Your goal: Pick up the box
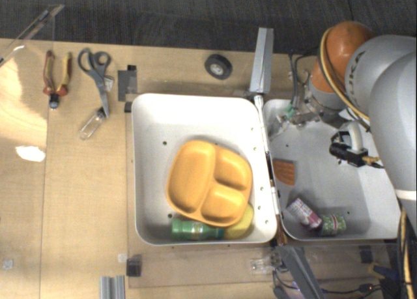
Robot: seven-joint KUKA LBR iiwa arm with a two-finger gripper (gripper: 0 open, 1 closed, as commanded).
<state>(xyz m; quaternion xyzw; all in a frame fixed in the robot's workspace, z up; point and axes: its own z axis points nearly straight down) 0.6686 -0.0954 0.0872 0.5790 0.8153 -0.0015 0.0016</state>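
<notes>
— Where's the box point(285, 172)?
— The small orange-brown one lies flat in the right bin point(365, 229), close to its left wall, nothing touching it.
— And the gripper point(291, 116)?
— Up at that bin's far left corner, well apart from the box. I can't tell how it stands.
— Anything else in there?
— A purple packet point(303, 212) and a green can point(332, 224) near the front. The left bin point(150, 161) has a yellow tray point(210, 182) over a green bottle point(190, 228).

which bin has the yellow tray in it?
The left bin, with the yellow divided tray over a green bottle. The right bin has small items.
</notes>
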